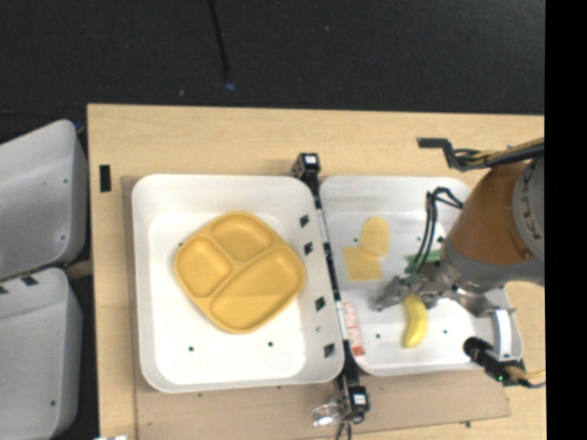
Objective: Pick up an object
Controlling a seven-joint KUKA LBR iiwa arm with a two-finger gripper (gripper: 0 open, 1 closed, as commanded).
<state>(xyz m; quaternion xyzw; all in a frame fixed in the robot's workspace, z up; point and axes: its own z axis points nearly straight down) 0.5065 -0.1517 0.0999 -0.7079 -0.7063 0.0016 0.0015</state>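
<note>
Resting in the left bin (151, 273) is a yellow divided plate (240, 270). The right bin (394, 191) holds two flat yellow pieces (369, 247) and a banana (415, 323), touching the hand (404, 291), whose fingers look spread.

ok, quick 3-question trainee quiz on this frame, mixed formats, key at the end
1. True or false: the yellow divided plate lies in the left bin.
2. Which lies nearest the gripper? A) the banana B) the round yellow piece C) the divided plate
3. Fill in: the square yellow piece lies in the ____ bin, just below the round piece.

Key: 1 true; 2 A; 3 right
</note>
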